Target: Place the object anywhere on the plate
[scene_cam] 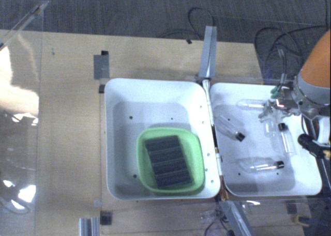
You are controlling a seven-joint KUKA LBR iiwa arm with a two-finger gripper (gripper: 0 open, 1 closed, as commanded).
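The wooden bench [57, 142] is seen to bear two white bins side by side, the left bin [119, 106] and the right bin [305, 178], and the arm [316, 69] is brought in over the right bin's far right corner. In the left bin a green plate [140, 152] is set towards the near wall, and a dark ribbed block [168, 161] is already laid on it, its long axis running from far-left to near-right. The gripper [275, 107] is held above the right bin's upper right part; whether it is spread or pressed together cannot be told, and nothing is seen held in it. Several clear capped vials are scattered in the right bin. The upright-lying vial [286, 139] is judged the likeliest object: it is found just nearward of the gripper, its long axis running almost straight from far to near, its black cap pointed back towards the gripper. A slanted vial [229, 127] is placed to the gripper's left, cap pointed near-right, and a near vial [261, 166] is laid almost crosswise, cap pointed right. The plate is well apart, to the left across both bin walls
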